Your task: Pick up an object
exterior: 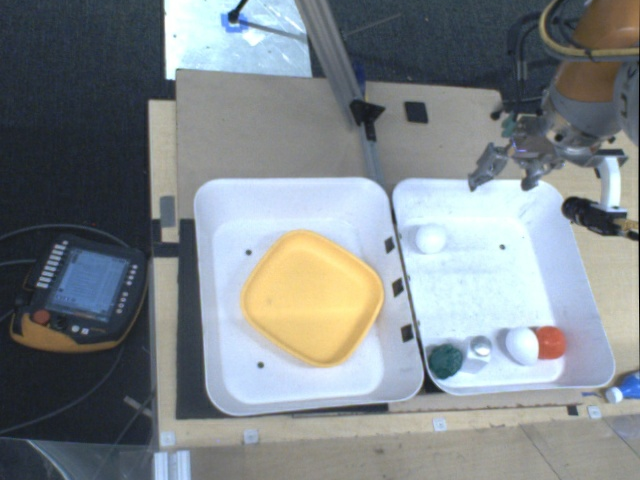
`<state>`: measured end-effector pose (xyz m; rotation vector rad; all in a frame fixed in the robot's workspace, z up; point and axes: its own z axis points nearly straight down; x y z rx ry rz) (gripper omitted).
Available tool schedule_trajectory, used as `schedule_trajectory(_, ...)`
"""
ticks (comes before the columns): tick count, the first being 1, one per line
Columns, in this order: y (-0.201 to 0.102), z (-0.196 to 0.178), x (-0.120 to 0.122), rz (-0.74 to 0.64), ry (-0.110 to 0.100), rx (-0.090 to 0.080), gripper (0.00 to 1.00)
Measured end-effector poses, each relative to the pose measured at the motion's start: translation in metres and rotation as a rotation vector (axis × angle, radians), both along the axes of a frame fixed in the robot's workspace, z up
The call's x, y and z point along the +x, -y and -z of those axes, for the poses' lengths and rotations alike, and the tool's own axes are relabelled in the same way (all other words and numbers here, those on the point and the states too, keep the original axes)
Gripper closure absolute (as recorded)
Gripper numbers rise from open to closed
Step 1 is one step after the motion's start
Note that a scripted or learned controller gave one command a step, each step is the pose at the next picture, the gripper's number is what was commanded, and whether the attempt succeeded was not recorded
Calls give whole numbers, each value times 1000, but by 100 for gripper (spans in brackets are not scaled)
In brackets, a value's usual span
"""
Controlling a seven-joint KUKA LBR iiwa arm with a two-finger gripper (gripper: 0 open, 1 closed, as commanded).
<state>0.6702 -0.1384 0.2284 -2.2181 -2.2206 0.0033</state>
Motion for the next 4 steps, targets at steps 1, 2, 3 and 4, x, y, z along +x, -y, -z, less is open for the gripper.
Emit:
schedule_trajectory(1, -5, 58, -8, 1, 0, 0, 0)
schedule_trajectory(2, -9, 110, -18, 1, 0, 0, 0)
schedule_trajectory(3, -9, 96, -16, 1, 6, -1, 100)
schedule_trajectory(4, -1, 50, -17, 1, 8, -1, 100)
